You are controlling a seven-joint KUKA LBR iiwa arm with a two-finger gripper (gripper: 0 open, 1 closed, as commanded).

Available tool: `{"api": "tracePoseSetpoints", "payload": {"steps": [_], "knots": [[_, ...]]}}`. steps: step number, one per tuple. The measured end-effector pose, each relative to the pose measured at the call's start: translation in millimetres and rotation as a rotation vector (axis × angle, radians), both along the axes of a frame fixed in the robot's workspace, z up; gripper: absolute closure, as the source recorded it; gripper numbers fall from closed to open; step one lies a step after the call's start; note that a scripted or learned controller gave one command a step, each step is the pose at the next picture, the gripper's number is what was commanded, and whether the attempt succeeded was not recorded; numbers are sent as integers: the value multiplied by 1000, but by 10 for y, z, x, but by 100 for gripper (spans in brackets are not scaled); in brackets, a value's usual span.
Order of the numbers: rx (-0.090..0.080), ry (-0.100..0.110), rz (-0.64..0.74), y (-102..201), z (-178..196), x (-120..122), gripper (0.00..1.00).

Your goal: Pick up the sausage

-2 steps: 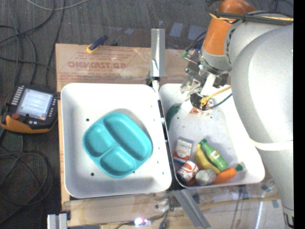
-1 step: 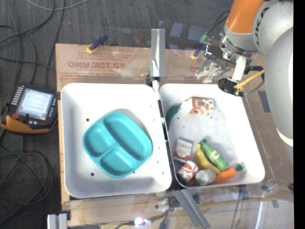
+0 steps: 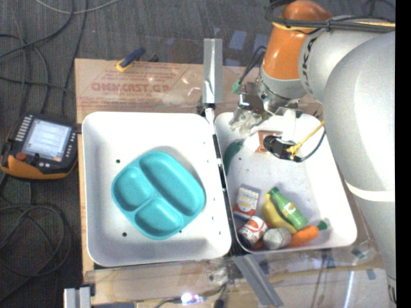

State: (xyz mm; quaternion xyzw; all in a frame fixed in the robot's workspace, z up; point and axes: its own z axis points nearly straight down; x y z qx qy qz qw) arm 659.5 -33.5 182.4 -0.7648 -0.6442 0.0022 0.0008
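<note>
I count two white bins (image 3: 96, 172) on the worktop: one teal tray (image 3: 158, 192) left, five-odd toys (image 3: 273, 220) right. Claw (image 3: 247, 117) state I cannot tell; sausage I cannot pick out.

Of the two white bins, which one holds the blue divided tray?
The left bin holds the blue divided tray; the right bin holds small food items instead.

Grey arm (image 3: 359, 88) — orange band (image 3: 288, 47), yellow cable (image 3: 308, 138) — black wiring
</note>
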Motion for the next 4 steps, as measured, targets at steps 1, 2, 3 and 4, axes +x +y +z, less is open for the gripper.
{"api": "tracePoseSetpoints", "payload": {"steps": [1, 2, 3, 4], "knots": [[0, 3, 1, 4, 83, -2, 100], [-1, -2, 165, 1026, 990, 87, 100], [0, -1, 333, 1690, 1031, -209, 100], [0, -3, 534, 2278, 901, -19, 100]]}}
